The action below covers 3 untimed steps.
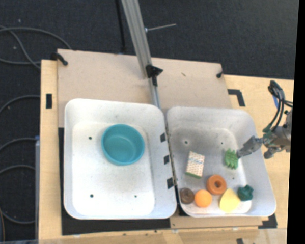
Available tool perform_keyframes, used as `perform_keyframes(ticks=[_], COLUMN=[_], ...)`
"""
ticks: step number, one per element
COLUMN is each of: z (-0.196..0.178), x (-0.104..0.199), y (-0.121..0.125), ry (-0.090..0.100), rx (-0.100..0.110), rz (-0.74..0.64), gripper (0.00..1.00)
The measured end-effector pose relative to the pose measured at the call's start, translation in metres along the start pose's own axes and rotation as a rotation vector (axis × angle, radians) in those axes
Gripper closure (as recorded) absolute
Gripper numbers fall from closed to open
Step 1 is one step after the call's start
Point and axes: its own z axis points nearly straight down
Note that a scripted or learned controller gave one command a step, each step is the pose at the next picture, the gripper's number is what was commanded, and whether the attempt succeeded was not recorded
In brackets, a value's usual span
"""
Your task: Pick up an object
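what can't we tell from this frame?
- Pincer: too small and blurred in the camera view to read its state or whether it touches the small green frilly toy.
- Dark green object: partly behind the yellow lemon-shaped toy, shape unclear.
- White and green printed box: print too small to read.

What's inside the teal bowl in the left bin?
The teal bowl in the left bin shows only its own teal inner surface, nothing in it. The bin floor beneath it is covered.

Even, fairly bright overhead light, soft faint shadows, white bins slightly washed out, overall low-resolution softness
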Motion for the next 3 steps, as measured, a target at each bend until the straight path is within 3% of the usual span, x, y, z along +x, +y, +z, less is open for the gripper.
perform_keyframes(ticks=[1,3], z=[0.000,0.103], x=[0.000,-0.009], y=[0.000,0.003], ry=[0.000,-0.001], rx=[0.000,0.007], rz=[0.001,0.005], gripper=[0.00,0.00])
